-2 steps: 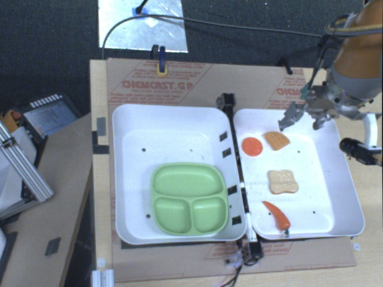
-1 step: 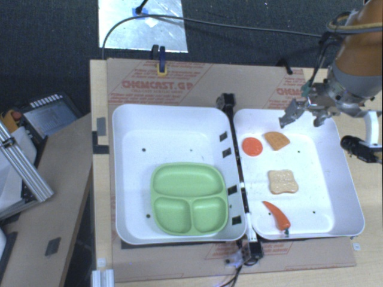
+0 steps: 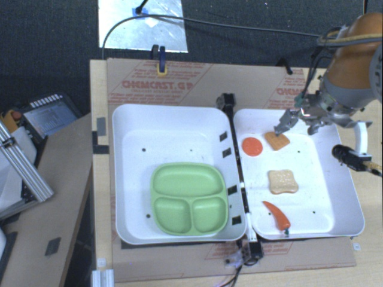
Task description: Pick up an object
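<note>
1. Progress, as we judge it, is at the approach: nothing is lifted yet.
2. We see the end effector [image 3: 287, 124] low in the right bin [image 3: 341, 178], its tip at the tan cracker [image 3: 277, 140]; we cannot tell how its grasping parts stand.
3. We see the orange disc [image 3: 252, 146], toast piece [image 3: 282, 182] and red pepper [image 3: 277, 214] lying free in that bin.
4. Left, we judge: grasp and lift.
</note>
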Robot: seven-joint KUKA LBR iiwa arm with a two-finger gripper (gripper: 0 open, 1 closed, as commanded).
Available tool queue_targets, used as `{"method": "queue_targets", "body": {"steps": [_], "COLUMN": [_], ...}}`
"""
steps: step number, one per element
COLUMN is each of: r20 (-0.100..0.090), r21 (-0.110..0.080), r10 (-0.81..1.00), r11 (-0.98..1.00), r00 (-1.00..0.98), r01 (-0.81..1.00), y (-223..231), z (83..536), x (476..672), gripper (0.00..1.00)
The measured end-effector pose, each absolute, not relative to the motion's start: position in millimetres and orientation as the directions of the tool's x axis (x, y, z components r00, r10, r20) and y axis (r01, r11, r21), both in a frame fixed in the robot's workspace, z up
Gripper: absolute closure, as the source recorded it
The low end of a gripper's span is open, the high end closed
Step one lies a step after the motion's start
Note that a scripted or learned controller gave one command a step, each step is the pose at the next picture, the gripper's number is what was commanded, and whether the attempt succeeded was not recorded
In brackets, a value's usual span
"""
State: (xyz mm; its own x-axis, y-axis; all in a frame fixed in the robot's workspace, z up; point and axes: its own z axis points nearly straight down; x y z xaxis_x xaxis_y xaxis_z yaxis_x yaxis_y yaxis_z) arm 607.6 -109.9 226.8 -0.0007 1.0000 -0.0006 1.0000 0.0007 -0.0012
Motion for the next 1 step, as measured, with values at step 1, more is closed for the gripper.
{"method": "queue_targets", "body": {"steps": [1], "r20": [0.0], "r21": [-0.002], "r10": [1.0], "r11": [0.001], "r00": [-0.001], "r01": [1.0], "y": [-107.7], "z": [181.5], "x": [599.9], "gripper": [0.0]}}
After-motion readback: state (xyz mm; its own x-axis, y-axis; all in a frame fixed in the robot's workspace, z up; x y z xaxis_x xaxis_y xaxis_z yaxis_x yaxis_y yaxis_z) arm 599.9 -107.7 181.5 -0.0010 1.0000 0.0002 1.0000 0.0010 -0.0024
